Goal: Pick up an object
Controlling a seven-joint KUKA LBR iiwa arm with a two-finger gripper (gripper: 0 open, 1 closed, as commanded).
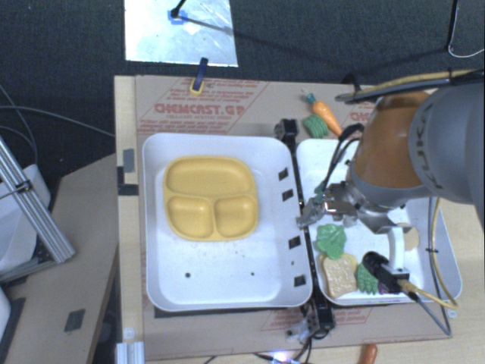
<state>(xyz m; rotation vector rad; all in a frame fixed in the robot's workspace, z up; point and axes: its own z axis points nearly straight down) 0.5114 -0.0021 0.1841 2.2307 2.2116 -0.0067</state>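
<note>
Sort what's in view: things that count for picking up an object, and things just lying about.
For the job:
- gripper
- green leafy toy, right bin
- toast slice, right bin
- right bin

Lying about:
- yellow divided plate, left bin
- left bin
- toy carrot, outside the bins
- foil sheet

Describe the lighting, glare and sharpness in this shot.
Camera view: lighting is even and soft, with faint shadows inside the left bin; the foil sheet at the top throws bright glare; the yellow tray is crisp, while the arm close to the lens looks soft, and the toy food beneath it, such as the toast, is slightly fuzzy.
</note>
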